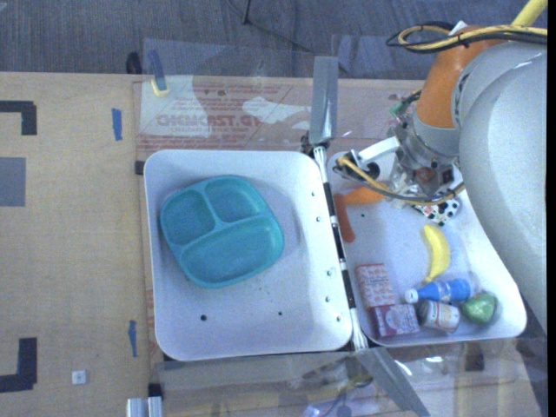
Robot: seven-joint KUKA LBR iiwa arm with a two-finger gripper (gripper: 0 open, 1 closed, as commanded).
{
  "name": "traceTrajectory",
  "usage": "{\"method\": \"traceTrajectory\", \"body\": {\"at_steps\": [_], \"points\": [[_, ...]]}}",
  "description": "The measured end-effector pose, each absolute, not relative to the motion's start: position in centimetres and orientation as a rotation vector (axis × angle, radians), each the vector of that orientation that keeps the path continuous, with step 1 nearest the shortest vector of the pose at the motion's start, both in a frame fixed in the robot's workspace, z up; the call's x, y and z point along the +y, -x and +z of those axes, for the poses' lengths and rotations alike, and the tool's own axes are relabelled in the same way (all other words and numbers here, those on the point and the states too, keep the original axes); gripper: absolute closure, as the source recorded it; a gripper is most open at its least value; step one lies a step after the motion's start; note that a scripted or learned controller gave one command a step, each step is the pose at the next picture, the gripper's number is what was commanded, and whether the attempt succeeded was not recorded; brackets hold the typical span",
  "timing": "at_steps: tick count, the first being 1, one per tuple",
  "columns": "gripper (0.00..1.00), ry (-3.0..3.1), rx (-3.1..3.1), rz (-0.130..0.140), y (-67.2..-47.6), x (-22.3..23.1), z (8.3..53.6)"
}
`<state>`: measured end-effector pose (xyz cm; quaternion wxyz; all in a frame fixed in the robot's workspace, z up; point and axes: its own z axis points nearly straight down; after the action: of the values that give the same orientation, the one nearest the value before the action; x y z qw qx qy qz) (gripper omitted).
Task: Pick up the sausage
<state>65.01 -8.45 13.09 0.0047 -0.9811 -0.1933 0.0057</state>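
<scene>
Gripper sits low over the back of the right bin, under the orange wrist band, tangled in view with cables; can't tell how it stands or whether it has anything in it. Nothing visibly clamped.

Sausage: best guess is the orange-red elongated item lying along the right bin's left wall, near the divider between the two bins. A second orange piece lies just beside it toward the gripper, possibly part of the same thing; too blurred to tell. The gripper is near it but apart from it, offset to the right.

Other stuff in the right bin: banana mid-bin, blue bottle, green object, a can, two reddish packets toward the front. Left bin holds a teal divided plate.

Step in hand, judged: approach/align over the sausage. To do it well: shift left toward the bin wall, turn the wrist so the grip closes across the sausage's short axis, not along it. The wall is close, so one side of the grip has little room; risk of catching the rim or pushing the sausage against it. Come straight down and centre on the middle of the item.
</scene>
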Motion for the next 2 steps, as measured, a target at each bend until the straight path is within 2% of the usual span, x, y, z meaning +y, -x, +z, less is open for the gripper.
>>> {"method": "traceTrajectory", "body": {"at_steps": [2], "points": [[1.0,3.072,-0.611,0.02,-65.06,-8.46,15.08]]}}
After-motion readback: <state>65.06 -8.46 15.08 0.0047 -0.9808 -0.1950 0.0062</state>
